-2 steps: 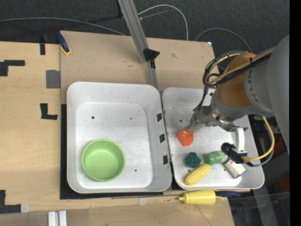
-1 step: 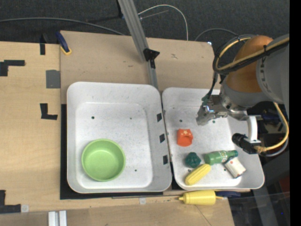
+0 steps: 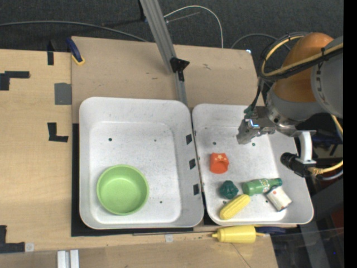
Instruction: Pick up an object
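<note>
In the right bin (image 3: 207, 119) lie an orange-red toy (image 3: 219, 162), a dark green lump (image 3: 227, 190), a yellow corn cob (image 3: 235, 206), a green bottle (image 3: 260, 186) and a small white block (image 3: 279, 198). A light green bowl (image 3: 122, 189) sits in the front left of the left bin (image 3: 134, 113). My gripper (image 3: 247, 134) hangs over the back of the right bin, behind and to the right of the orange-red toy, with nothing seen between its fingers.
A yellow bottle-shaped object (image 3: 236, 235) lies on the bench just in front of the right bin. A grey pole (image 3: 159, 27) slants down to the gap between the bins at the back. Cables loop behind the arm.
</note>
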